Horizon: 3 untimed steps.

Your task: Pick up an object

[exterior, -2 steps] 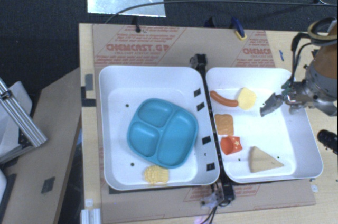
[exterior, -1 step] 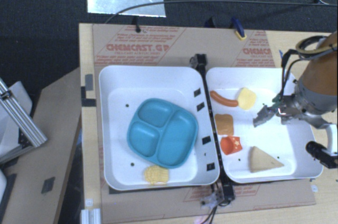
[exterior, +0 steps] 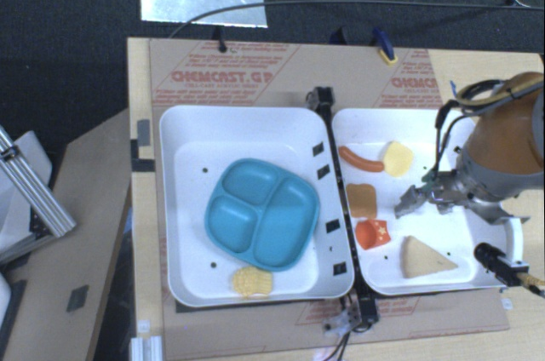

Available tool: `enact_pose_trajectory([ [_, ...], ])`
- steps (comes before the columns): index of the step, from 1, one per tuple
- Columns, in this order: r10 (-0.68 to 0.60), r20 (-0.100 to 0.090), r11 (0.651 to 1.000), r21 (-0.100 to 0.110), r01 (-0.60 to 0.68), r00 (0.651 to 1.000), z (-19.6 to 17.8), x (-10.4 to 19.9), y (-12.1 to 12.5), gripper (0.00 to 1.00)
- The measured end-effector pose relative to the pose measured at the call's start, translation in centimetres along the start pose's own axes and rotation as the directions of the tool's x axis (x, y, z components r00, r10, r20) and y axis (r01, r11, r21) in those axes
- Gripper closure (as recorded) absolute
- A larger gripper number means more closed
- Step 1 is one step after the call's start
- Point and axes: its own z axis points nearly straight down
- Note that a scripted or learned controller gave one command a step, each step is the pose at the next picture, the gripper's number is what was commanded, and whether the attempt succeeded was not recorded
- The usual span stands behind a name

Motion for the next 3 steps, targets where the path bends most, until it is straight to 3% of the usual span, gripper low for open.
enact_pose_trajectory([
  [1,0.002,0.001,1.0,-0.002,-0.002,1.0,6.1,-0.3,-0.2,0.0],
  [2,0.0,0.002,1.0,-0.007,0.0,1.0,4.8,-0.2,-0.1,1.0],
  [3,-0.003,0.002,1.0,-0.009,0.003,1.0,-1.3,0.5,0.3,1.0],
])
